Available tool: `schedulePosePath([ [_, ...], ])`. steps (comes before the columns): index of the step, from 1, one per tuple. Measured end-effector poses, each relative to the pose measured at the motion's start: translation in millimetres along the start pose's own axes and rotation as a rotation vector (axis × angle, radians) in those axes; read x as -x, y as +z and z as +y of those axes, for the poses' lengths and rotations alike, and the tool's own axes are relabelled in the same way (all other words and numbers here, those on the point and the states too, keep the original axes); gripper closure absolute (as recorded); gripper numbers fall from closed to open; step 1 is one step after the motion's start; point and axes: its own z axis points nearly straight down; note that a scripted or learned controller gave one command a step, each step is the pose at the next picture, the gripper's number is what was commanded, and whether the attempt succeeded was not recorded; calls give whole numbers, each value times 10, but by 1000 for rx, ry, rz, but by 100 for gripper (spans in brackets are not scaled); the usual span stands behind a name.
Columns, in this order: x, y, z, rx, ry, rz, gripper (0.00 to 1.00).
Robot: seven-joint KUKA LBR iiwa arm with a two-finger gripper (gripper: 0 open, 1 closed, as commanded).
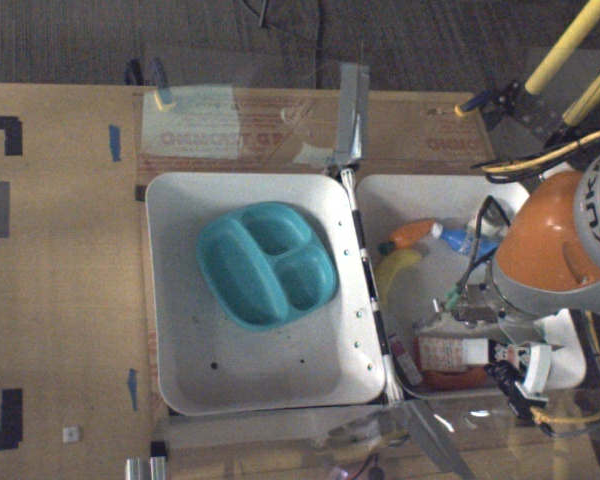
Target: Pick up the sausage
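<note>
The bench (60,298) is brown, with black marks near its left edge. On it stand two white bins side by side. The left bin (180,368) carries a teal divided plate (268,264), lying a little above its centre, with three compartments that I can see into. The right bin (400,203) is the one where I reach in, and my own arm (555,248) — the grey body with the orange band — covers most of its right half, so much of its floor is hidden from the camera.

My gripper (470,313) hangs low over the middle of the right bin. It is dark and tangled with cables there; I cannot tell how my jaws stand or whether anything is between them.

Just below my gripper, near the bin's front edge, lies a reddish-brown object with a white label (452,356). It may be the sausage, but the picture is too blurred for me to be sure. Near the bin's left wall lies a yellow banana-like shape (396,267), and above it an orange piece (415,234) — beside this, a blue-and-white thing (470,238), partly cut off by my arm.
</note>
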Motion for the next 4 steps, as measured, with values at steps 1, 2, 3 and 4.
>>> schedulePosePath([
  [1, -5, 8, 742, 1, 255, -3, 0],
  [2, 706, 20, 906, -2, 295, -4, 0],
  [3, 672, 4, 213, 1, -305, -1, 0],
  [4, 226, -531, -83, -7, 352, -2, 0],
])
